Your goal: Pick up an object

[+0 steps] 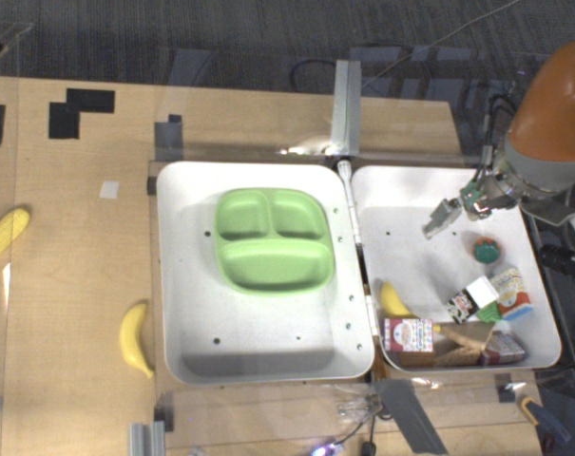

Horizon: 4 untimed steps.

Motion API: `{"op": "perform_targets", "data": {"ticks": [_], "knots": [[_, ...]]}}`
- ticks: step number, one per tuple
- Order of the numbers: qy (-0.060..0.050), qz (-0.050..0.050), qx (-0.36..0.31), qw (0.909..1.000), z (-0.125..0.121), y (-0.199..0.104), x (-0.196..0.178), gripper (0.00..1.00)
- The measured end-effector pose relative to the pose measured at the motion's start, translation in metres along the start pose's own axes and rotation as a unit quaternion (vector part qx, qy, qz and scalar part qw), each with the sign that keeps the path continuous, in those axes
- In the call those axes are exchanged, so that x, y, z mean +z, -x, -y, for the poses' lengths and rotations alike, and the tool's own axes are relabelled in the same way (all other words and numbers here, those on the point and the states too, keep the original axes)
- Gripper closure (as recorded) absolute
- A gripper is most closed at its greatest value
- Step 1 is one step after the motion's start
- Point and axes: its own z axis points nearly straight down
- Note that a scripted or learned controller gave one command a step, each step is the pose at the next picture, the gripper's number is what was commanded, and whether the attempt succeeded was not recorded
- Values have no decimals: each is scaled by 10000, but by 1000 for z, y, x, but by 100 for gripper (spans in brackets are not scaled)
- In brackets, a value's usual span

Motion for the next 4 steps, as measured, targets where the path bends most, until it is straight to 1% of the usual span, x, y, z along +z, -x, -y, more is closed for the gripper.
{"op": "perform_targets", "data": {"ticks": [1, 2, 3, 4], "knots": [[-15, -3, 405, 9992, 55, 38, 63, 0], [1, 3, 329, 9995, 95, 43, 124, 0], [27, 15, 324, 9995, 92, 43, 113, 100], [69, 38, 3243, 9459, 94, 8, 127, 100]]}}
